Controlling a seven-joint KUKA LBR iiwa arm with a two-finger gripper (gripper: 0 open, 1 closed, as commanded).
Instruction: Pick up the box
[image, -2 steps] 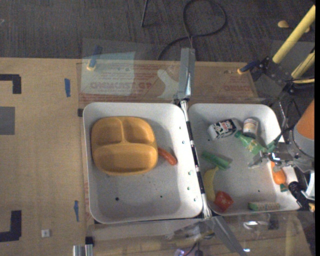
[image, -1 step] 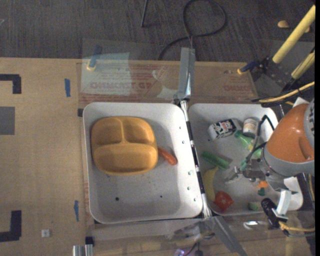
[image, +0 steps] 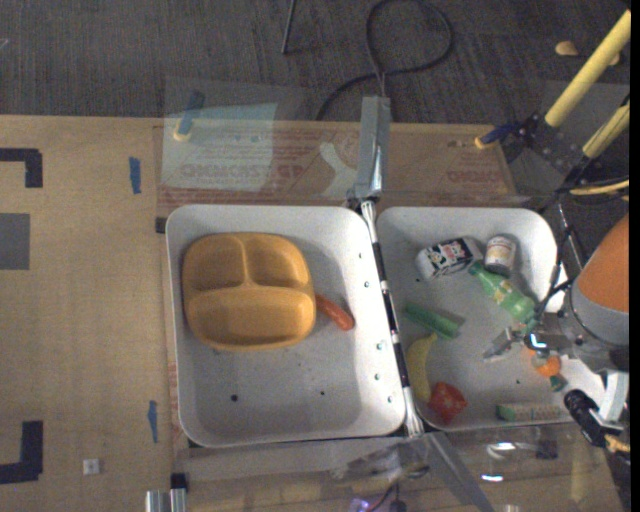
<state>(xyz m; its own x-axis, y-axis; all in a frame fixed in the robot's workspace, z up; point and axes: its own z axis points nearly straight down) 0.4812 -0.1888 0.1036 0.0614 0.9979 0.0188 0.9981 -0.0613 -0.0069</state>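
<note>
Currently the box (image: 447, 256), a small black-and-white carton, lies tilted near the far left corner of the right bin (image: 400, 225), well apart from the gripper (image: 512, 340). The gripper sits lower in that bin, toward its right edge, with the green bottle (image: 503, 293) between it and the box. Whether the fingers are spread or pressed together cannot be told; the metal parts blur together at this resolution.

Two shallow white bins stand side by side, both with rounded corners and smooth walls. The left bin (image: 290, 400) carries one orange-yellow compartment tray (image: 247, 289), moulded with three recesses, and one orange carrot-shaped item (image: 336, 314) touching the tray's right edge.

The right bin carries one box, one small cylindrical can (image: 500, 254) just beside the box, one green bottle, one green elongated piece (image: 434, 320), one yellow banana (image: 420, 367), one red rounded item (image: 446, 401) at the near edge, one pale green flat bar (image: 528, 411), and one small orange item (image: 547, 367), possibly partly hidden by the arm.
</note>
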